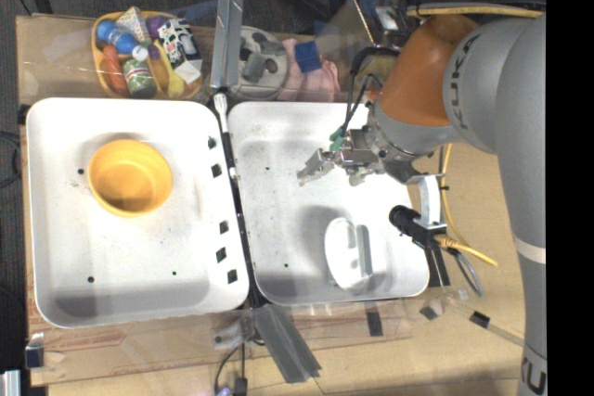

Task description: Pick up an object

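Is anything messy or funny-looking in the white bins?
Nothing is spilled or broken. The yellow bowl sits upright in the left bin. A white object lies in the right bin, a bit crooked to its walls. The gripper hovers above that bin, holding nothing I can see.

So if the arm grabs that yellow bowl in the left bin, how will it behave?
The yellow bowl looks like thin plastic, so probably light and stiff. Its smooth round rim may slip from a pinch. Sitting upright with a wide mouth, it likely slides rather than tips.

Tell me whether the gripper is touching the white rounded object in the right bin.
Apart. The camera view shows the gripper up the bin from the white rounded object, with bare bin floor between them.
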Action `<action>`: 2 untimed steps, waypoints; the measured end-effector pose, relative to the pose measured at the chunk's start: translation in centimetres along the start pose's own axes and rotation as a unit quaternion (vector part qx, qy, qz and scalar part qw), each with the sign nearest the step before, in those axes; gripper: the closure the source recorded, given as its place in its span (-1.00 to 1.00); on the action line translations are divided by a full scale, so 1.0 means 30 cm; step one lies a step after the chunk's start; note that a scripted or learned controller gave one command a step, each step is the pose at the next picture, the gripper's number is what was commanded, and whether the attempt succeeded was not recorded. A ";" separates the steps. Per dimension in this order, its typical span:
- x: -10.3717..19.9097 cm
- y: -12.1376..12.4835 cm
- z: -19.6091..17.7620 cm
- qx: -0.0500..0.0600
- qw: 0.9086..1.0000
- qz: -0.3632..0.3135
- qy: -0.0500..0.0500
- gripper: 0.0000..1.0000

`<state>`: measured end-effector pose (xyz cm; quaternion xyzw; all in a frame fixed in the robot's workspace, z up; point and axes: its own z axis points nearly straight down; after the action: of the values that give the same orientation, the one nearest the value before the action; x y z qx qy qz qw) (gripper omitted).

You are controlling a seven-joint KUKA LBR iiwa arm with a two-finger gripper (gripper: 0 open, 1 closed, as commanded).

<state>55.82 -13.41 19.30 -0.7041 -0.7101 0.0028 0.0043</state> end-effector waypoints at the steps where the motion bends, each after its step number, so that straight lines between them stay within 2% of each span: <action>1: -0.094 -0.088 0.347 -0.002 0.997 -0.081 0.000 -1.00; 2: 0.086 -0.008 0.344 -0.002 1.000 -0.025 -0.001 -1.00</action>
<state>55.45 -10.82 8.98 -0.6865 -0.7272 0.0016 0.0024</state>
